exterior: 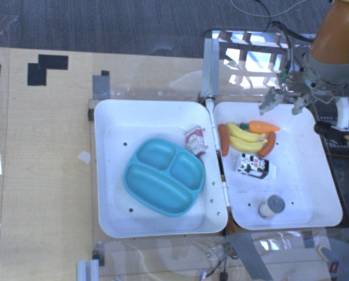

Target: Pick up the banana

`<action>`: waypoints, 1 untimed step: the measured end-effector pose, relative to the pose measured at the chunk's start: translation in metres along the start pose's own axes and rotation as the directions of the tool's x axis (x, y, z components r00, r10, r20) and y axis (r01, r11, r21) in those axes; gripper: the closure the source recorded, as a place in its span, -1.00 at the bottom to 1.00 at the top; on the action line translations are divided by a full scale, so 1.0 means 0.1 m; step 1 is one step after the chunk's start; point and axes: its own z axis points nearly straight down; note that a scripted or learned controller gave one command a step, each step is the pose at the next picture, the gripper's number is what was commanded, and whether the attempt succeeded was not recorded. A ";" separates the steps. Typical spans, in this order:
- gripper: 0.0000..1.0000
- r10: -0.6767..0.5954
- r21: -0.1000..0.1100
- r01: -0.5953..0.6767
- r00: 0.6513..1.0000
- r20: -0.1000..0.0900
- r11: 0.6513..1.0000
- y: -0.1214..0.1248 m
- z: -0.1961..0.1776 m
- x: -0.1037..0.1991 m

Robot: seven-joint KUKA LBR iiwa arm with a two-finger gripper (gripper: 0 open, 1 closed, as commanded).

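Approach step: hovered pincer [284,101] wide, holding nothing, near right bin's far edge; needed descent onto banana [245,137].

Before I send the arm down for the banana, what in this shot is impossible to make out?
- Banana: its underside and contact with the hot dogs and carrot crowding it.
- Black-and-white packet: print too small to read.
- Gripper: finger spacing blurred against the bin rim.
- Arm: upper part cut off by the frame edge.
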 end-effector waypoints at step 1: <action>-1.00 -0.072 0.001 0.072 0.997 0.000 0.997 0.00 1.17 0.33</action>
